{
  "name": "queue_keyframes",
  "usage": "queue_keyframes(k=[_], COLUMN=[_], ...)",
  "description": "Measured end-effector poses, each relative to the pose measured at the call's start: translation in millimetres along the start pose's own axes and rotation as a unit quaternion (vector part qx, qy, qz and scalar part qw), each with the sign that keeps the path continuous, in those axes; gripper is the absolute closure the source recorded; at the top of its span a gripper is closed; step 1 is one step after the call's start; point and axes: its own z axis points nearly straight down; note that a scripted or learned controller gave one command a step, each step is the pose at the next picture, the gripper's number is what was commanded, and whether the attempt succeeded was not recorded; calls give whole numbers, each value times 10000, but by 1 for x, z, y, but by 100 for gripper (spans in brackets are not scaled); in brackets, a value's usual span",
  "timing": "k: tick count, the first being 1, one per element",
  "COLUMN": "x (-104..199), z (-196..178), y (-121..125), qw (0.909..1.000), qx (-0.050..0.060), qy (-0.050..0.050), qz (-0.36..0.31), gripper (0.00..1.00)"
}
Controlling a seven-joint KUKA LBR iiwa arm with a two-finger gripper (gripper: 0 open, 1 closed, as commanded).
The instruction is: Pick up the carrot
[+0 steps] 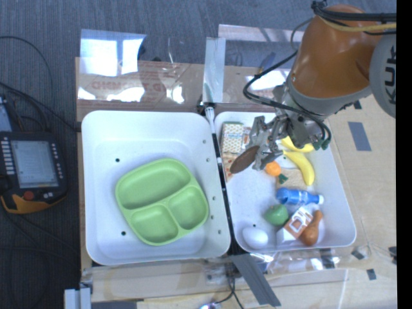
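The hand hovers at the right bin's ten o'clock, over a brown item; whether it is clenched, I cannot tell. The carrot lies near five o'clock, untouched. Approach step: next, travel toward five o'clock and descend.

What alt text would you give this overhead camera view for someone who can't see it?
A robot arm's hand hangs over the right bin, which holds a carrot, banana, bottle and egg. The left bin holds a green tray.

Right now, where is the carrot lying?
The carrot lies in the right bin's near right corner, beside a small carton and below the blue bottle, apart from the gripper.
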Motion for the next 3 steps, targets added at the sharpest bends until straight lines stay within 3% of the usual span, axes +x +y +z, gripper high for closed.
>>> queue_keyframes(k=[2,3], x=[-2,71], z=[-19,9], y=[1,8], qw=[10000,9994], qx=[-3,-1], qy=[-32,28], qz=[7,-336], gripper=[100,100])
